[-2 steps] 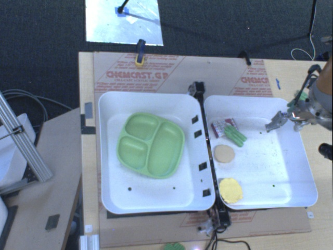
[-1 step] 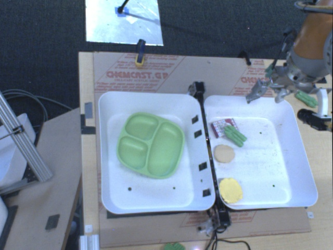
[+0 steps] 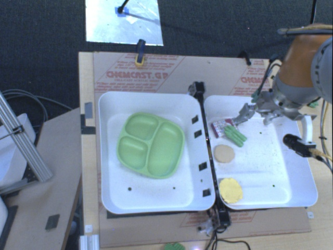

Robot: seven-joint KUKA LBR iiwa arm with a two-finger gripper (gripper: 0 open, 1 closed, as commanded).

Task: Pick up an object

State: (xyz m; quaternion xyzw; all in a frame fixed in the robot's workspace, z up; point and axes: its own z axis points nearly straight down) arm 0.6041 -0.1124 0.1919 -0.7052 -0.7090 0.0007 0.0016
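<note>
Green plastic sticks lie just below the tool, likely its target, since it hangs over the right bin beside them. Its two fingers look spread, gripping nothing. Beneath the sticks lies something reddish I cannot identify; the arm is cut off at the right.

Glossy, seemingly plastic green tray
</note>
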